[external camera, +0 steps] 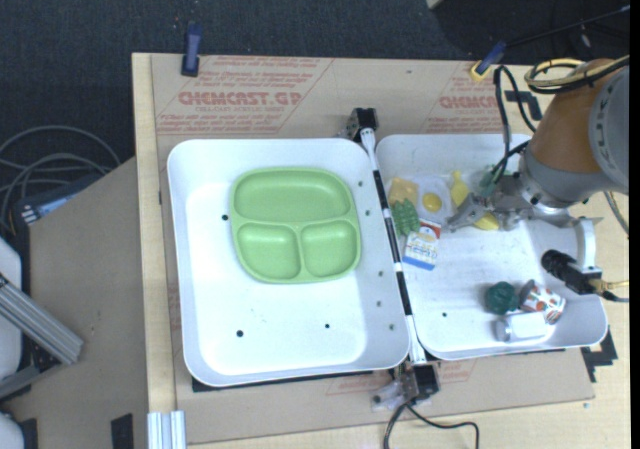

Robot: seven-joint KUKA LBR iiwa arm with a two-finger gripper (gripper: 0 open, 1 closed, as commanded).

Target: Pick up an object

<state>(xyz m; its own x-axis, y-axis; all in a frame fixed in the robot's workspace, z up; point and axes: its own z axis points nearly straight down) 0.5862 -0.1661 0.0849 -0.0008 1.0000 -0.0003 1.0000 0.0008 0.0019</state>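
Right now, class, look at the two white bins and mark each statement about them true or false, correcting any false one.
1. The green divided tray lies in the left bin. True.
2. The tray has three compartments. True.
3. The gripper is over the left bin. False: it is low over the far part of the right bin, among small yellow pieces.
4. The dark green object sits in the right bin's far left corner. False: it lies toward the near right side, beside a small white and red package.
5. The arm reaches in from the right. True.
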